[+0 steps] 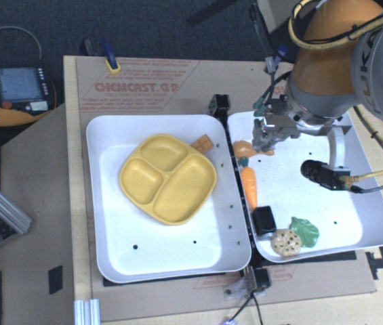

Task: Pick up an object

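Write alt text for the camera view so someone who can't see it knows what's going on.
A grey and orange robot arm reaches from the right, its gripper low over an orange-brown item in the right bin. That bin also holds a carrot, a black block, a cracker and a green leaf; the left bin holds a yellow divided plate.

Orange carrot (pixel 248 187) lying lengthwise by right bin's left wall — black block (pixel 264 220) just below

Tool (pixel 264 143) above orange egg (pixel 243 148)

Faint red lettering, unreadable, on the board (pixel 144 80)
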Tool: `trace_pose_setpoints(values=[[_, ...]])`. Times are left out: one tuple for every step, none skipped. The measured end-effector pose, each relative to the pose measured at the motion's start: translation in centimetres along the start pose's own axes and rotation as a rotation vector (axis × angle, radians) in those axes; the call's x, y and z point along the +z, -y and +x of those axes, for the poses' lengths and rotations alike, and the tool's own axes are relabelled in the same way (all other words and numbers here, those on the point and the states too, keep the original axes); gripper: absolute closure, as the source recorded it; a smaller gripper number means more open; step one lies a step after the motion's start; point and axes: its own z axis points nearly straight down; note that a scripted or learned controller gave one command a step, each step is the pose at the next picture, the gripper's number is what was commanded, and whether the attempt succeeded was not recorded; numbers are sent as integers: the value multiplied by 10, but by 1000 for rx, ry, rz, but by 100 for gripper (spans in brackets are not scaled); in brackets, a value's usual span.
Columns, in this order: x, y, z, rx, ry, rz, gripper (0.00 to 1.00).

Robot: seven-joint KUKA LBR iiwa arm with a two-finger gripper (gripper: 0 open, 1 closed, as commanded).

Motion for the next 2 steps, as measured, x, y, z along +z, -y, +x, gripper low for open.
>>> trace_pose_setpoints(values=[[23, -2, 47, 0, 0, 4, 100], [28, -1, 90, -1, 0, 4, 100]])
